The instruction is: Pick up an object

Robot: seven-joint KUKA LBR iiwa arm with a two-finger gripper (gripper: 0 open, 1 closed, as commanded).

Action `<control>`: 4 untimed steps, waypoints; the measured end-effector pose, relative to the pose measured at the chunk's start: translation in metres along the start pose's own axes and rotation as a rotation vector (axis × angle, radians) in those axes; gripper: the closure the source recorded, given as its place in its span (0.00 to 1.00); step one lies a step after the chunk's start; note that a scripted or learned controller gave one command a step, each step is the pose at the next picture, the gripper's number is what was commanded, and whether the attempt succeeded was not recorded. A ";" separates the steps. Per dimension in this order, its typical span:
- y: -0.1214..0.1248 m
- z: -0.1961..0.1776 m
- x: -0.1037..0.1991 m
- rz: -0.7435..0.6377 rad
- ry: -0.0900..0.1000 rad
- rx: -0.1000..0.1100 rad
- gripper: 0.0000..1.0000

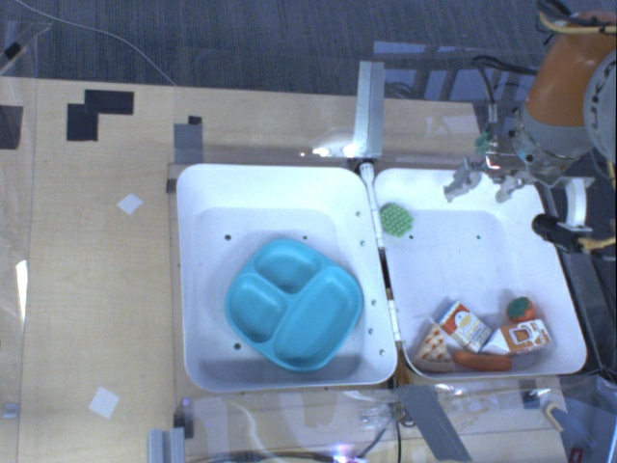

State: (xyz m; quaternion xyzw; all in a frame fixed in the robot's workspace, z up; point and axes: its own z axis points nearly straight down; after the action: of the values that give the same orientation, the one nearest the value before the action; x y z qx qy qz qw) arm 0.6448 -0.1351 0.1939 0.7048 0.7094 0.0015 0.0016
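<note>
My gripper (479, 187) hangs over the far edge of the right bin (482, 249), fingers apart and nothing between them. A small green round object (396, 219) lies at that bin's far left, beside the divider. At the near side of the same bin sit a pizza slice toy (436, 346), a small carton (465, 325), a sausage (481, 361), an orange-and-white carton (526, 336) and a small orange fruit with a green top (522, 308). These lie well below and apart from the gripper.
The left bin (207, 258) holds a blue three-compartment plate (294, 303). A metal post (370, 109) stands at the far end of the divider between the bins. The arm's orange band (569, 75) is at the upper right.
</note>
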 end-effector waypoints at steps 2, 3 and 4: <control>-0.153 0.103 0.026 0.050 -0.001 -0.012 0.00; -0.154 0.103 -0.009 -0.033 -0.001 -0.011 0.00; -0.154 0.103 -0.003 -0.087 -0.007 -0.012 0.00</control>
State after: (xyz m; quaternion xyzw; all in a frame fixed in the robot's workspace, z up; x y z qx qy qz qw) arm 0.4914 -0.1395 0.0897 0.6731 0.7395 0.0033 0.0084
